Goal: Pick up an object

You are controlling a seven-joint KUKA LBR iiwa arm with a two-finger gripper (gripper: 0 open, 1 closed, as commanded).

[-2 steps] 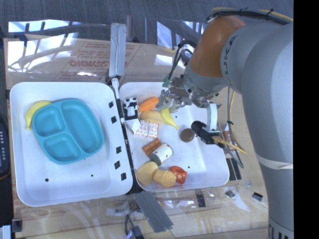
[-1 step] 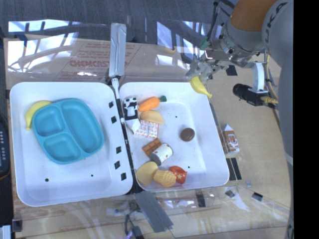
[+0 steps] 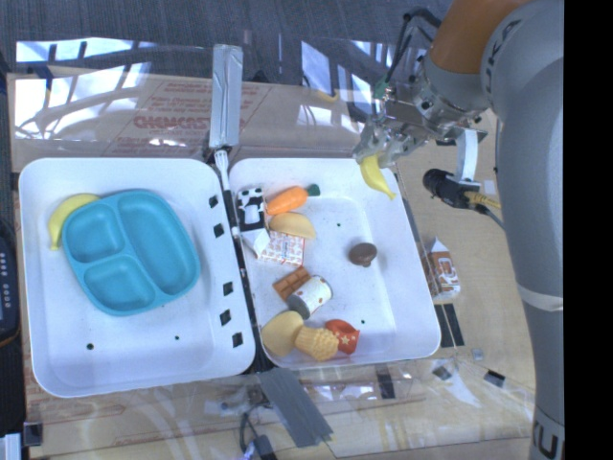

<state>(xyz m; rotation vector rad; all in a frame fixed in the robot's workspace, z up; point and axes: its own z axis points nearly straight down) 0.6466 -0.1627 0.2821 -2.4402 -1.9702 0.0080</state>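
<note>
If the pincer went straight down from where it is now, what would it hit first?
Probably the small yellow toy banana just beneath the pincer, at the right white bin's far edge; depth is unclear.

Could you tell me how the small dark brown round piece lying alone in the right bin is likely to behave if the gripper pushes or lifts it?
The small dark brown round piece looks rounded and smooth, so a push would probably make it slide or roll across the white right bin. It appears small and probably light. Its low, domed shape may slip from the gripper.

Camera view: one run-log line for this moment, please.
gripper: shut on yellow banana | lifted over right bin far rim | left bin: blue divided plate
</note>
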